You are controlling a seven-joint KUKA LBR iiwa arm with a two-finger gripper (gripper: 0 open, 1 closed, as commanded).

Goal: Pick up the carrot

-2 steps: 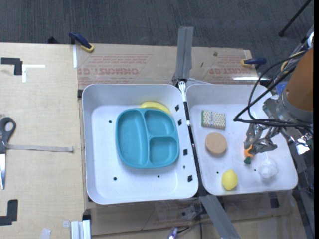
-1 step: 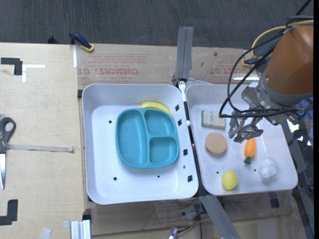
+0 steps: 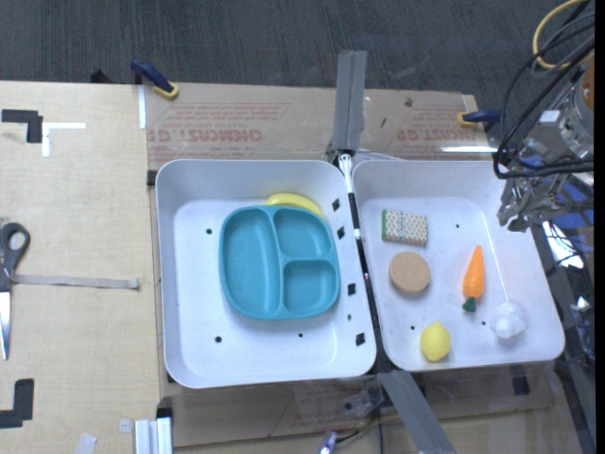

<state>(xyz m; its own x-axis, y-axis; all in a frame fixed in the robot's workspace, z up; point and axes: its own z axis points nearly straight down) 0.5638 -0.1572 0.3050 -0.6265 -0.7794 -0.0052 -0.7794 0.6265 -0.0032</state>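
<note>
The wooden desk [image 3: 76, 329] carries two shallow white plastic bins. The left white bin [image 3: 189, 348] is far to the left of the jaws and holds a big teal plastic plate with three compartments [image 3: 280, 261]; a yellow thing [image 3: 295, 200], mostly hidden, lies behind the plate.

The right white bin [image 3: 454, 348] is just below and left of the jaws. The grey metal gripper [image 3: 522, 208] hangs over the right rim of this bin, among black cables, and it touches nothing that I can see. If the jaws are spread or pressed together, I cannot tell, because this part is dark and small.

In this bin lie a round tan disc [image 3: 410, 273], a green-and-white patterned block [image 3: 405, 225], a small yellow lemon [image 3: 435, 341] and a white fluffy ball [image 3: 509, 321].

The small orange toy carrot with a green end [image 3: 474, 274] lies near the jaws, below and a little left of them, with its tip pointing up toward them. It looks light and stiff, probably smooth plastic, so it may slip. I think the thick middle part is the best place to hold it, across the narrow width.
</note>
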